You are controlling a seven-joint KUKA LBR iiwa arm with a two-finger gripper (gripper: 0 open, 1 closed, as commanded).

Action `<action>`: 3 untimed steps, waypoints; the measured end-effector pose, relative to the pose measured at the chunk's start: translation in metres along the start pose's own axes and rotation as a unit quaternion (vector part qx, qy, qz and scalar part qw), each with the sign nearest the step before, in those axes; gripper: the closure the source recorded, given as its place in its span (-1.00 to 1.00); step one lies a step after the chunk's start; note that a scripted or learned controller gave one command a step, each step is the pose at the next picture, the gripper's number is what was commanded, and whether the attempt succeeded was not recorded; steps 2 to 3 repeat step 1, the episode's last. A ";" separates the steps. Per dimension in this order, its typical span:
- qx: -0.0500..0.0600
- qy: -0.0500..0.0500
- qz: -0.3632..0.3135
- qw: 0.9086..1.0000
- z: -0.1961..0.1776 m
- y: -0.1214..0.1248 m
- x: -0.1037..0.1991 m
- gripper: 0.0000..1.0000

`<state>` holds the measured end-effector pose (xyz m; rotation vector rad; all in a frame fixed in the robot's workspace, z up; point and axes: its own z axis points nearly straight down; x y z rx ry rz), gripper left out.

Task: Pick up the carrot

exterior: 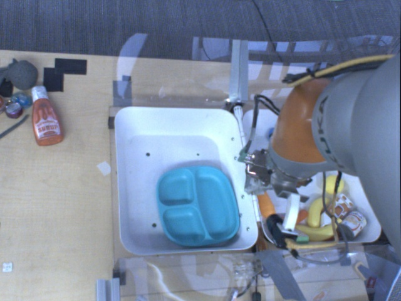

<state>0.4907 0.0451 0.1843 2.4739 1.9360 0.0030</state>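
Pincer [283, 221] hangs low in the right bin [373, 229], just beside the carrot [267, 205]; its grip state cannot be told, so lifting remains.

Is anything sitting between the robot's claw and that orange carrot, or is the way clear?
Nothing visible blocks it. The two-finger gripper hangs right beside the orange carrot in the right-hand white bin. A yellow banana lies on the gripper's far side, away from the carrot. The arm hides part of the bin, so I can't vouch for what's under it.
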 end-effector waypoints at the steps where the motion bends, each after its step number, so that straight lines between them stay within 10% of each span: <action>1: 0.000 -0.001 0.135 0.991 -0.008 -0.001 -0.009 1.00; 3: 0.000 -0.001 0.135 0.991 -0.008 -0.001 -0.009 1.00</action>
